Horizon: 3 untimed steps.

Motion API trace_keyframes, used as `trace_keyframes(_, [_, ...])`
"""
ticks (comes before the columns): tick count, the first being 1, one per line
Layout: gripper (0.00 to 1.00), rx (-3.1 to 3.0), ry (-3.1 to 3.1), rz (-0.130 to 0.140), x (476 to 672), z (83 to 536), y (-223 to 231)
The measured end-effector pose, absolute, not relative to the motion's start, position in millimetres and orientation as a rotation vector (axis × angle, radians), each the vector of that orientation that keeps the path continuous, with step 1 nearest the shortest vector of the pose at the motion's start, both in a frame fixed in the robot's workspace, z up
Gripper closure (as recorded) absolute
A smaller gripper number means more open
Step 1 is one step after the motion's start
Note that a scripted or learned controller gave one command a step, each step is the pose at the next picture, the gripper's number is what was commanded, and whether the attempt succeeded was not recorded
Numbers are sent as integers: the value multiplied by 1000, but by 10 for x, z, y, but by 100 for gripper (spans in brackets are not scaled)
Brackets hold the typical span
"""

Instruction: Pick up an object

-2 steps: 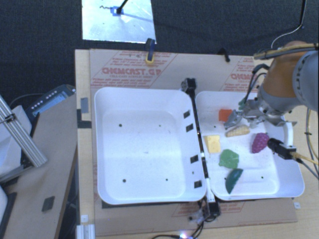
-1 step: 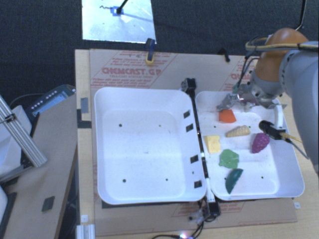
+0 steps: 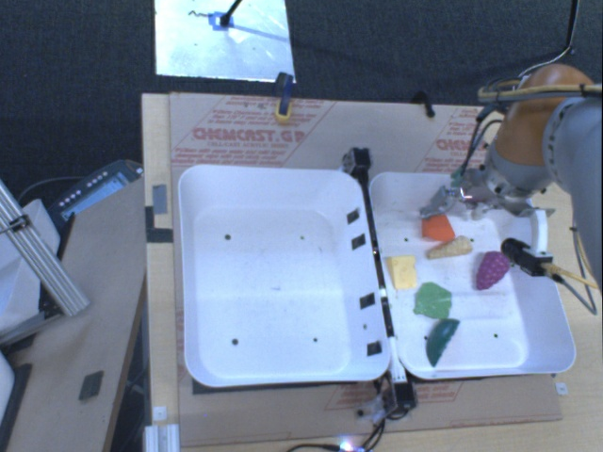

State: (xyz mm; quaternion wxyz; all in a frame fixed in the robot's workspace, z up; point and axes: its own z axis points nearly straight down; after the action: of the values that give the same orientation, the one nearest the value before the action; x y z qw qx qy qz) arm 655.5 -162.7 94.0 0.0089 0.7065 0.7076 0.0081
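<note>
In the right bin [image 3: 542, 342] lie an orange block [image 3: 437, 228], a tan carrot-shaped piece [image 3: 449, 248], a yellow square [image 3: 403, 272], a purple grape bunch [image 3: 491, 270], a light green leaf [image 3: 432, 300] and a dark green piece [image 3: 440, 339]. My gripper [image 3: 445, 201] hangs at the bin's far end, just above the orange block. I see nothing between its fingers.
The left bin [image 3: 203, 196] stands beside the right one, with black clips [image 3: 359, 243] along the shared wall. Both bins rest on a cardboard sheet [image 3: 245, 130]. A yellow clamp [image 3: 283, 111] sits at the back edge.
</note>
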Motion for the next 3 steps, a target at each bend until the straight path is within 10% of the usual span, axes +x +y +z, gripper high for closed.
trace_keyframes(2, [0,2208,2211,24,6191,936,-1959])
trace_keyframes(3, [0,2215,2226,4,6716,868,-2053])
